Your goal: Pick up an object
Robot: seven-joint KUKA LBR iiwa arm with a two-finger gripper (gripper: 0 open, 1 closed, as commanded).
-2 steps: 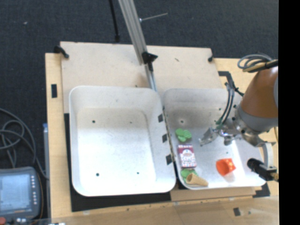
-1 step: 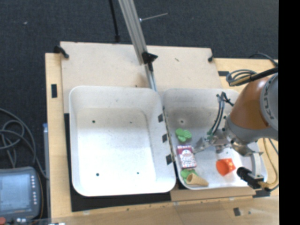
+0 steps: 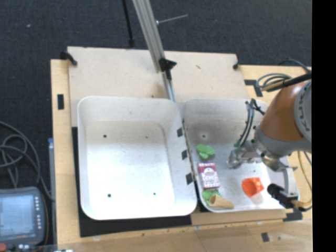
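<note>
The right bin [image 3: 220, 112] holds a green toy [image 3: 205, 151], a red-and-white small box [image 3: 209, 176], an orange cup-like piece [image 3: 252, 187] and a tan cone with a green end [image 3: 219, 200]. My gripper [image 3: 236, 159] hangs low over the right bin's middle, right of the green toy and the box, up and left of the orange piece. Nothing shows between its fingers.
The left bin [image 3: 89, 140] lies beside the right one. A metal pole [image 3: 152, 35] slants up from the bins' shared back edge. Cables [image 3: 273, 80] run at the back right. A screen [image 3: 18, 214] sits at the lower left off the bench.
</note>
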